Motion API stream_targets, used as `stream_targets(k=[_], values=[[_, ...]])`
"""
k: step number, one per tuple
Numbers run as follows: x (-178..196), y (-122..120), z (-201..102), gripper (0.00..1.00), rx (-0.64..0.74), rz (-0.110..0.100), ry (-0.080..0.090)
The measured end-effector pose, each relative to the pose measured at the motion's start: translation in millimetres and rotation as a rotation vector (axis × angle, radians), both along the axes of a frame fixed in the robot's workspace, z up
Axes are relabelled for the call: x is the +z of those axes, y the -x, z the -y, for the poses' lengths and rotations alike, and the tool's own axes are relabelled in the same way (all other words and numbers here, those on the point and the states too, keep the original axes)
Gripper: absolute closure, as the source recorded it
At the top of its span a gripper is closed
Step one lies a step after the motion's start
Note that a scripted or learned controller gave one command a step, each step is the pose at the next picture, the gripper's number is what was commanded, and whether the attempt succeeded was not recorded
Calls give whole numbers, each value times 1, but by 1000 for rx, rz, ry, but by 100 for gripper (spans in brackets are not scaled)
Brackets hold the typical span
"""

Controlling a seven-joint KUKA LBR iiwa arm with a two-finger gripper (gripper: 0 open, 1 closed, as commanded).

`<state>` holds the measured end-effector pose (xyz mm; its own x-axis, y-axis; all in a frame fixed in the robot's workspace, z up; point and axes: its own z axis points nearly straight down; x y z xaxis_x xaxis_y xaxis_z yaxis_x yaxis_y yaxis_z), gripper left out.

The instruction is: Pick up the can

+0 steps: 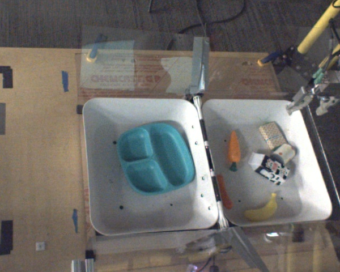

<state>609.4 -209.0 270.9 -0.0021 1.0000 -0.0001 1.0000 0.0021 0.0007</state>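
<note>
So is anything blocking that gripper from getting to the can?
Nothing lies on top of the can, so it is open from above. But it is crowded: a beige block sits close by, on the side toward the gripper, and a small white piece sits against its left.

Left bin (102,208): holds a teal divided plate (156,157), near its middle.
Right bin (311,197): carrot (233,147) at left, red stick (224,191) along the left wall, banana (262,208) at front, patterned block (272,135) at back.
Can (273,168): lying on its side, mid-bin, below the block, with a small white cube touching its left.
Gripper (306,98): above the right bin's far right corner.
</note>
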Motion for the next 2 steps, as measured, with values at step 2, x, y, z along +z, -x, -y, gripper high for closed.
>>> stream_targets(k=[2], values=[[-39,-12,11,0,149,2,1]])
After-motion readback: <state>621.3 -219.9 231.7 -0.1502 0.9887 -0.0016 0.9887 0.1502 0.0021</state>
